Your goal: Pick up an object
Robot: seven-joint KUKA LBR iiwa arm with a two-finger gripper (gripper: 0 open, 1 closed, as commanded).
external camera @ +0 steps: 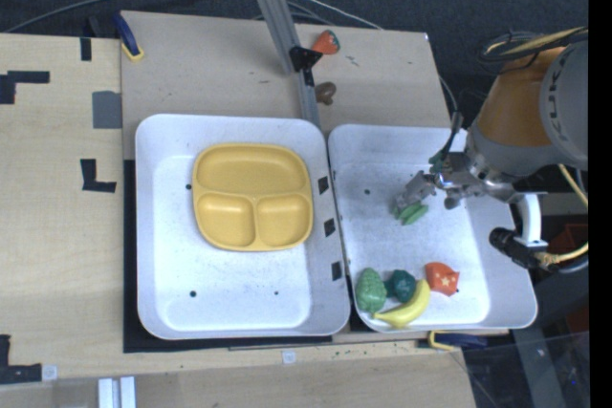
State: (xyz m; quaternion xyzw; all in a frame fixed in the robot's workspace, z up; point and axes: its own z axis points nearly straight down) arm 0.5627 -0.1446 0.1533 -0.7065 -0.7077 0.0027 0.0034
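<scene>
My gripper (411, 204) reaches in from the right over the middle of the right bin (382, 148). A small green object (415, 215) sits between its fingertips and pokes out just below them, so the gripper is shut on it. Along the bin's front edge lie a light green leafy vegetable (369, 290), a dark green round piece (401, 284), a yellow banana (409, 308) and a red fruit (441, 277), all apart from the gripper.
The left bin (163, 291) holds a yellow divided plate (253, 196). A grey pole (273, 0) with a clamp rises behind the bins. The arm's orange band (516, 105) and cables hang over the right bin's right rim.
</scene>
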